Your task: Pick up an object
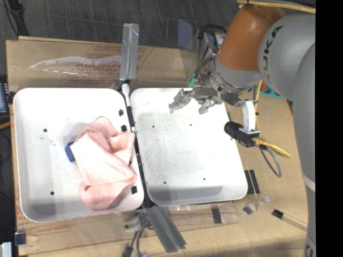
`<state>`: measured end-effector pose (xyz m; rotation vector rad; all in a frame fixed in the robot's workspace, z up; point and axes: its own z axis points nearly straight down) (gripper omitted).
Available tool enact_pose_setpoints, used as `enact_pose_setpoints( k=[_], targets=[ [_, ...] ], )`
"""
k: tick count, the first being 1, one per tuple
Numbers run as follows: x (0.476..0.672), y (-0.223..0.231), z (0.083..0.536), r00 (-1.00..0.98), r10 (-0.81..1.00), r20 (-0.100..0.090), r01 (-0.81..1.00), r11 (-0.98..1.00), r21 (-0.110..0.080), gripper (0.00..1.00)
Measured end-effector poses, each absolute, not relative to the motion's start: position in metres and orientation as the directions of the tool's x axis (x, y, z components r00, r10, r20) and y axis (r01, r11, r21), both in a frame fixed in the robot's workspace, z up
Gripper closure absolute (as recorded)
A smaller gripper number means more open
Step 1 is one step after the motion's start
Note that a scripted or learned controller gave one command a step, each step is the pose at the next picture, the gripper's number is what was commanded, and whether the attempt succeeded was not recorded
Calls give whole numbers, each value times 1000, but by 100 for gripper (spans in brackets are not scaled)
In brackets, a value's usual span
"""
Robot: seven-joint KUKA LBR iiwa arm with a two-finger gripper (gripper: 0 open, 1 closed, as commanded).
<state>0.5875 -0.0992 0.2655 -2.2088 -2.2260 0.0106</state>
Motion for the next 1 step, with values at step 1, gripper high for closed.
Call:
enact_pose_setpoints(
  k=[1],
  targets=[
    [557,36,187,271,963,-5,963,-271,-10,0]
  ],
)
